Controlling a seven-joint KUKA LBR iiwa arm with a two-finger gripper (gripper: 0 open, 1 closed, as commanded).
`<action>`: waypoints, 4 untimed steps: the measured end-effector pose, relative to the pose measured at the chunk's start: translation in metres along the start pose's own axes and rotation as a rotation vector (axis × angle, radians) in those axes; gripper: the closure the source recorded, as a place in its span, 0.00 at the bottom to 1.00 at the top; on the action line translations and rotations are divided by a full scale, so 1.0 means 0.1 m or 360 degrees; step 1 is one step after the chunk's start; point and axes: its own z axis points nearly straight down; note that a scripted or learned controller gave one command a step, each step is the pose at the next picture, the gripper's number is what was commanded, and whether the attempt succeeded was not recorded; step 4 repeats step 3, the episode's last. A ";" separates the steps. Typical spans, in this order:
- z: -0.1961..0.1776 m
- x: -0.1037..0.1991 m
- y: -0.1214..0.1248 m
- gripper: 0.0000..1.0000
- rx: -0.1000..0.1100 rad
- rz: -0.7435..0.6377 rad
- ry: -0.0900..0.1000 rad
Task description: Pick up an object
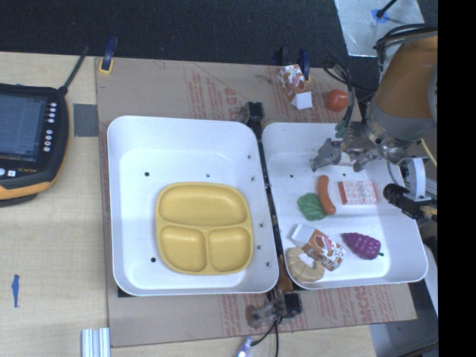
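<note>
My gripper (343, 157) hangs over the far part of the right bin (286, 155), with its fingers spread and nothing between them. Just below it lie an orange sausage (326, 194) and a red-and-white packet (358, 193). A green leafy piece (311, 206) touches the sausage on its left. Nearer the front of that bin rest a purple grape bunch (361, 245), a printed snack packet (322, 246) and a tan bagel-like ring (303, 265).
The left bin (134, 147) holds a yellow three-compartment tray (204, 227). Behind the right bin, on the cardboard, stand a small carton (294, 84) and a red tomato (338, 100). A control pendant (30, 140) sits at far left.
</note>
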 end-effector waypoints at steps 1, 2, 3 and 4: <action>0.95 -0.25 -0.03 0.00 -0.0013 -0.0002 -0.0001; 0.85 -0.26 -0.03 1.00 -0.0009 -0.0007 -0.0005; -0.03 0.38 -0.30 1.00 -0.0005 -0.0004 0.0001; -0.03 0.38 -0.30 1.00 -0.0005 -0.0004 0.0001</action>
